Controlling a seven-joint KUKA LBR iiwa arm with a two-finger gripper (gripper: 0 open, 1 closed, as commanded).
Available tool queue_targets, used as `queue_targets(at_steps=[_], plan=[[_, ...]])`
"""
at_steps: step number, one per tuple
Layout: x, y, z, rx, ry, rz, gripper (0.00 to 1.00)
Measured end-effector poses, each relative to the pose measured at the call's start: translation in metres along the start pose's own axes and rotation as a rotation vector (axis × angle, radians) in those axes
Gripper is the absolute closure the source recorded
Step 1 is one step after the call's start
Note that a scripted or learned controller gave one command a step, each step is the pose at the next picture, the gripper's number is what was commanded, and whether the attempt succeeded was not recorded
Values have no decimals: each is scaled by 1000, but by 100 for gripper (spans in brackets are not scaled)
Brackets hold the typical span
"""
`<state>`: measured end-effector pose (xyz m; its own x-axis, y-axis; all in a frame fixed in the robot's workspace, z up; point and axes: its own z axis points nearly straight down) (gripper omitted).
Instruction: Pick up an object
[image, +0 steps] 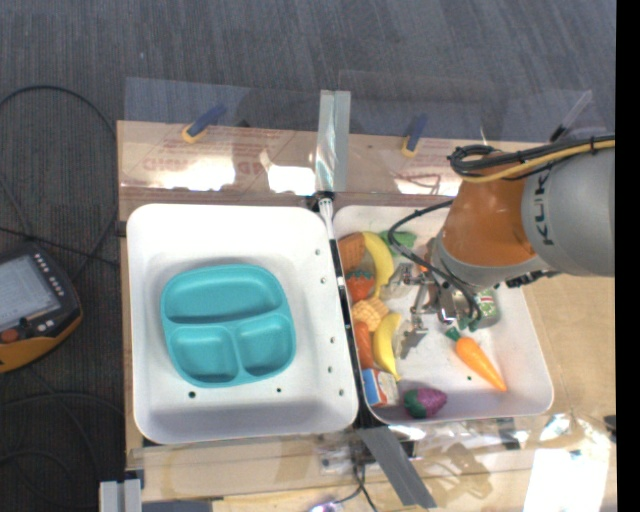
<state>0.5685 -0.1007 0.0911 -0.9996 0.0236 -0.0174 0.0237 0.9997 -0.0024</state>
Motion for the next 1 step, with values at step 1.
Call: queue_targets(at_steps=[1], plan=[[-78, -7, 3, -1, 20, 92, 0]])
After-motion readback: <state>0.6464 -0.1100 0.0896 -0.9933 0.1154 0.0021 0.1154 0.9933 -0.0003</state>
